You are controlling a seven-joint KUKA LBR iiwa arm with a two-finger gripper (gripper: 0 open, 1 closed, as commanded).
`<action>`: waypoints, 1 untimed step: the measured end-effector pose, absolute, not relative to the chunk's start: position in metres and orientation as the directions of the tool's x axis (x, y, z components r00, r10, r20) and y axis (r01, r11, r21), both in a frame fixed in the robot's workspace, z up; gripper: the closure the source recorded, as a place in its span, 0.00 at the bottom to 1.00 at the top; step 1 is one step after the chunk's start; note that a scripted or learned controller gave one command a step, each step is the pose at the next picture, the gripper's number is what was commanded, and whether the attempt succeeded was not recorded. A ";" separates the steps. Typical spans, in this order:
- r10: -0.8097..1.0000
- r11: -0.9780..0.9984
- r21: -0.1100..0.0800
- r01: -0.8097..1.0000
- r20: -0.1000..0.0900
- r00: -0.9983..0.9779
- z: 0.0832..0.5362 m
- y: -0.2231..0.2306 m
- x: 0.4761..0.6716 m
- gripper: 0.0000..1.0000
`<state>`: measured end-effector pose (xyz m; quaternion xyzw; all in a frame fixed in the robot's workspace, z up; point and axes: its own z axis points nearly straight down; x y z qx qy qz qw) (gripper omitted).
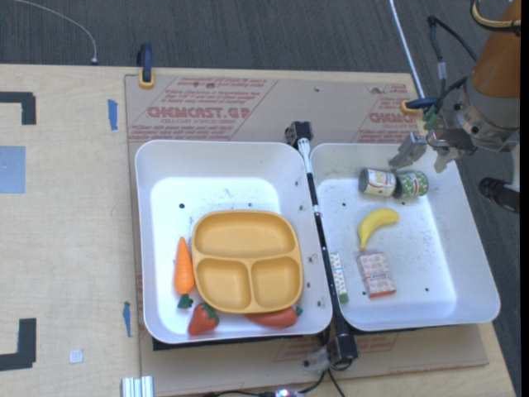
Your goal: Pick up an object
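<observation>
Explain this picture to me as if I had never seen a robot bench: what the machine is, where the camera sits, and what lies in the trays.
One camera looks down at a slant on a bench. The grey and orange machine at the right is a robot arm; its gripper hangs above the far edge of the right bin, near a small can lying on its side. Nothing is seen between its fingers, so it holds nothing. That bin also has a banana and a small red and white packet. The left bin bears a yellow divided plate, with a carrot on its left, and a strawberry and a red pepper at its near edge.
</observation>
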<state>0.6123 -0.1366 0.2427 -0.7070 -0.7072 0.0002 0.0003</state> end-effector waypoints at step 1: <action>1.000 0.000 0.002 1.000 0.000 0.000 0.095 -0.144 0.536 0.00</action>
